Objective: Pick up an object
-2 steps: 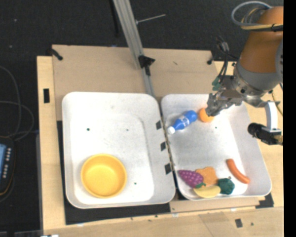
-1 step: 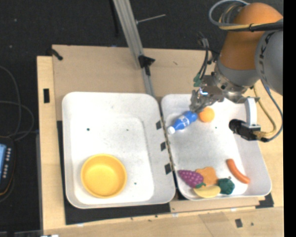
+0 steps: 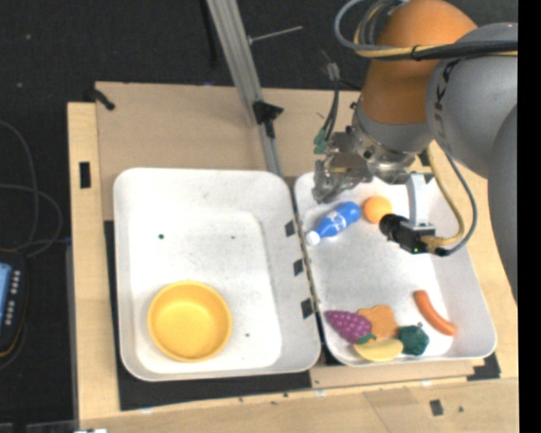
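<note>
You see the tool (image 3: pixel 332 183) low over the right bin (image 3: pixel 473 282), just above the blue bottle (image 3: pixel 334 221); whether it's spread, you cannot tell. Nothing's grabbed yet, so next it must drop and pinch

A: How many bins?
B: Two, a left bin (image 3: pixel 135 242) and a right bin (image 3: pixel 473 296).
A: Bowls?
B: One yellow bowl (image 3: pixel 188 320).
A: Bottles?
B: One blue bottle (image 3: pixel 334 221).
A: And the toy food?
B: One orange ball (image 3: pixel 376 209), one carrot (image 3: pixel 433 313), one bunch of grapes (image 3: pixel 348 324), one banana (image 3: pixel 379 351), one green piece (image 3: pixel 414 339), one orange piece (image 3: pixel 378 319). Six in all.
</note>
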You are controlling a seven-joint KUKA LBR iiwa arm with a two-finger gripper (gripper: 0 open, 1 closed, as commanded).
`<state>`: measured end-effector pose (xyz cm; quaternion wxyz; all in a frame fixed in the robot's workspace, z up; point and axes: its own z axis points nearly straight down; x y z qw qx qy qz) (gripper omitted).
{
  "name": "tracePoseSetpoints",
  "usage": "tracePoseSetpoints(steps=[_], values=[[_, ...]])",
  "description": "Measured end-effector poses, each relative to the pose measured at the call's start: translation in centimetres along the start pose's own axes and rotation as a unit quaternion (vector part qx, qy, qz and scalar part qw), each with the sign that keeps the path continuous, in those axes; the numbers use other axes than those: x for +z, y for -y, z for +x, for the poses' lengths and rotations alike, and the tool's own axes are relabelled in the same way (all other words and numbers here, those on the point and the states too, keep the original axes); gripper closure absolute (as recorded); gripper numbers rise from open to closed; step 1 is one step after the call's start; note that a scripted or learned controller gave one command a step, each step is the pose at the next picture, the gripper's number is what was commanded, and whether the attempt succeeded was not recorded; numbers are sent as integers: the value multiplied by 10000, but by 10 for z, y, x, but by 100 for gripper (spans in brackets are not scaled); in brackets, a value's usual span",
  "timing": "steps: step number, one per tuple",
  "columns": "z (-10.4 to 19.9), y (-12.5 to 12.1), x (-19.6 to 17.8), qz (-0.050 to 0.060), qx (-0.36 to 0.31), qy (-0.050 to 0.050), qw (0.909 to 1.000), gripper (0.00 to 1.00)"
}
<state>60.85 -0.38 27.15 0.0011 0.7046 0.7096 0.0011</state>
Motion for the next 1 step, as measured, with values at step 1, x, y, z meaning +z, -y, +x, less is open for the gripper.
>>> tracePoseSetpoints(steps=[1], values=[[51,-15,17,6,5,3,10000,100]])
